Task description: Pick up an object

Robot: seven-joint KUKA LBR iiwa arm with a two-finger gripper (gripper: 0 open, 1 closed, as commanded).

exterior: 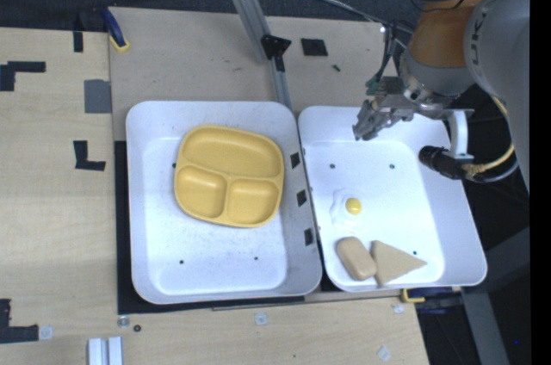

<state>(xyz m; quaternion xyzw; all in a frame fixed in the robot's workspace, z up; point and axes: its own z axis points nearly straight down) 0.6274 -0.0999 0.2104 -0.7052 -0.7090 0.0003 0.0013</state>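
The gripper hovers at twelve o'clock over the right bin, finger state impossible to tell, so the approach seems underway, calling for descent toward the bread roll at six o'clock.

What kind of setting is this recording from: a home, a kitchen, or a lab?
Most likely a robotics lab bench for grasping trials. Two white bins sit side by side on a taped wooden bench, holding toy items such as a yellow divided plate and a fried egg, with the gripper above.
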